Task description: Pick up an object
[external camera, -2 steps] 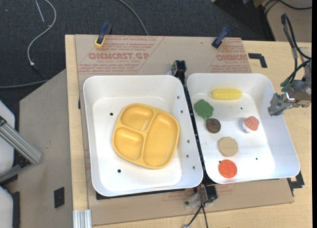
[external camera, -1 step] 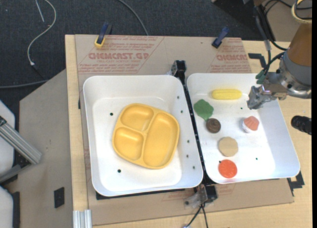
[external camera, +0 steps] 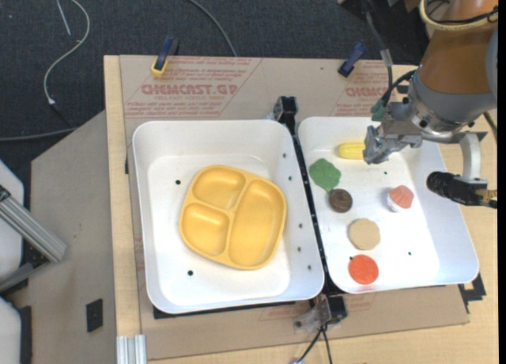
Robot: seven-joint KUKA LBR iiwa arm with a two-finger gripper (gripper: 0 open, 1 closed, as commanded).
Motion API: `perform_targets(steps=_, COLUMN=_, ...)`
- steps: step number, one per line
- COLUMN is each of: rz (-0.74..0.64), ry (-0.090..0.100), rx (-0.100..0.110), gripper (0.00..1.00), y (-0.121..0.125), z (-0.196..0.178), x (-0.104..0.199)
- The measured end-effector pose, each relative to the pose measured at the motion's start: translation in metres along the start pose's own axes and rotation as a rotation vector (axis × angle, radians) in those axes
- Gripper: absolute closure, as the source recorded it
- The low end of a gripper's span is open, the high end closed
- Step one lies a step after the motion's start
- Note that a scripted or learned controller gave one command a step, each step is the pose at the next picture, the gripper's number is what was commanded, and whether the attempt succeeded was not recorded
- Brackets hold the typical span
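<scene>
My gripper [external camera: 377, 151] hangs over the far part of the right bin [external camera: 443, 263], just right of a small yellow piece [external camera: 349, 149] that lies at its fingertips. The same bin holds a green leaf-shaped piece [external camera: 324, 173], a dark brown round piece [external camera: 341, 200], a tan disc [external camera: 364, 233], a red-orange disc [external camera: 364, 269] and a pink and white piece [external camera: 400, 197]. I see nothing between the fingers.
The left bin [external camera: 158, 275] bears a yellow divided plate [external camera: 234, 215]. A black divider with a clamp [external camera: 285, 108] runs between the bins. Blue clips [external camera: 164, 54] sit on the cardboard at the back. A black fitting [external camera: 455, 187] juts in at the right.
</scene>
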State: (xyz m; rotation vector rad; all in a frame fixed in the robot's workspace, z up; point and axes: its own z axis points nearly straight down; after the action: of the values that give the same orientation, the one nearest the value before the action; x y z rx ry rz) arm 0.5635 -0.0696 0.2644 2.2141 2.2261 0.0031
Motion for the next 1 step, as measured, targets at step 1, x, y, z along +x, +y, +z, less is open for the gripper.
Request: perform_targets(steps=1, rz=0.001, ry=0.002, rx=0.006, gripper=1.0, y=0.0071, z=0.0144, x=0.0444)
